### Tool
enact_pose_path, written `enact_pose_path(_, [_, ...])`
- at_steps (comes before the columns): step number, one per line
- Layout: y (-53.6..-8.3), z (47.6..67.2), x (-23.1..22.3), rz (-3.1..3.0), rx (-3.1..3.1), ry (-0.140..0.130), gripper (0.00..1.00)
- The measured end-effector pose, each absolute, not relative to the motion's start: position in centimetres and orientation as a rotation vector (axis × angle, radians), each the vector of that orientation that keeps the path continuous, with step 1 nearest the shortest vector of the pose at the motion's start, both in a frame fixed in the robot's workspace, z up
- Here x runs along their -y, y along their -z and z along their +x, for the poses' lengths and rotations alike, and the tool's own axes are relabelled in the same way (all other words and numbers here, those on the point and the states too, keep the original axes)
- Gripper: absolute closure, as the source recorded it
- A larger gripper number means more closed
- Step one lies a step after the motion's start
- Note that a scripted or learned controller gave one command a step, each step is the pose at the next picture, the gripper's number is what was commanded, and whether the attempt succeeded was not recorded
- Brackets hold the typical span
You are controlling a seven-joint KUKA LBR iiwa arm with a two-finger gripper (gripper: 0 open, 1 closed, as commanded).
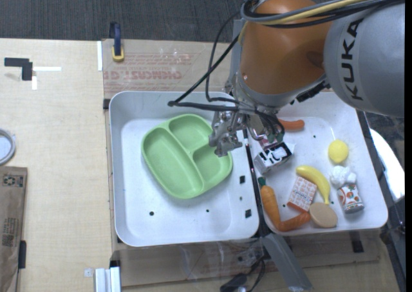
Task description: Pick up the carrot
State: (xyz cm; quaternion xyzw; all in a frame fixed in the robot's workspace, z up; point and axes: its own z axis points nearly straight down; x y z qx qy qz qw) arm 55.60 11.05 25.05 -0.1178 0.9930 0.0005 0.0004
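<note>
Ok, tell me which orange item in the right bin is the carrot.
The carrot, with a green top, at the bin's left wall; the sausage lies at the back.

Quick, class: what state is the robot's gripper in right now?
Gripper: cannot be told; it hangs over the green plate, away from the carrot.

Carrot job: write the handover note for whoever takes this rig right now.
Gripper: over the divided green plastic plate in the left white bin; whether it is open or shut can't be seen, and nothing is seen in it.
Orange tapered carrot: lying in the right white bin, near its front left corner, beside a sausage.
Done: nothing yet.
Left: move over the carrot, grasp, lift.
</note>
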Motion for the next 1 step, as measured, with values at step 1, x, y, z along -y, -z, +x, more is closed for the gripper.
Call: enact_pose_path(1, [-25.96,55.74,-10.99,-0.360,-3.117,-0.004,1.00])
